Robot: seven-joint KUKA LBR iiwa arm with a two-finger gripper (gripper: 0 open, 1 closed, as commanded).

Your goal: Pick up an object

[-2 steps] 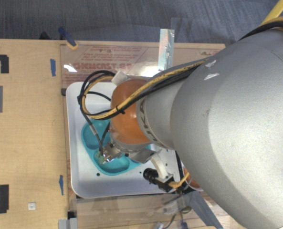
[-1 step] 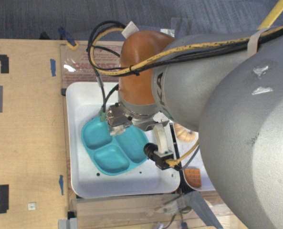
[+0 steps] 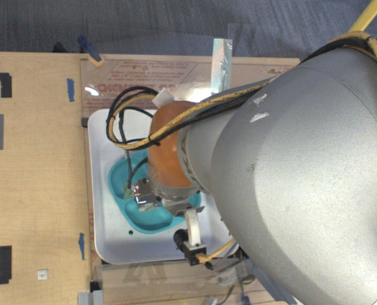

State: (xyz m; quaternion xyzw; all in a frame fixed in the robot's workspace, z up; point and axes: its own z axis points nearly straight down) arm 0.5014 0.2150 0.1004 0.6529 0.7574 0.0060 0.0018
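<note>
Arm: the grey KUKA arm (image 3: pixel 290 164) is reaching in from the right and is covering most of the right half of the view; its orange band (image 3: pixel 166 148) is sitting over the middle of the bin.
Gripper: the gripper (image 3: pixel 143 196) is pointing down into the white bin, just below the orange band, over the teal object; the wrist is hiding its tips, so I cannot tell how wide it is standing or whether anything is in its grasp.
Teal object: a teal, shallow, dish-like object (image 3: pixel 134 211) is lying in the bin's lower middle part, partly under the wrist; its curved rim is showing to the left of and below the gripper.
White bin: the white bin (image 3: pixel 102 227) is resting on the bench, with its left wall and lower left corner in plain sight.
Cables: black and yellow cables (image 3: pixel 121 116) are looping from the wrist over the bin's upper left part.
Bench: the brown board (image 3: pixel 35 170) is carrying blue tape marks (image 3: pixel 70 89) and black corner marks (image 3: pixel 0 84) left of the bin.
</note>
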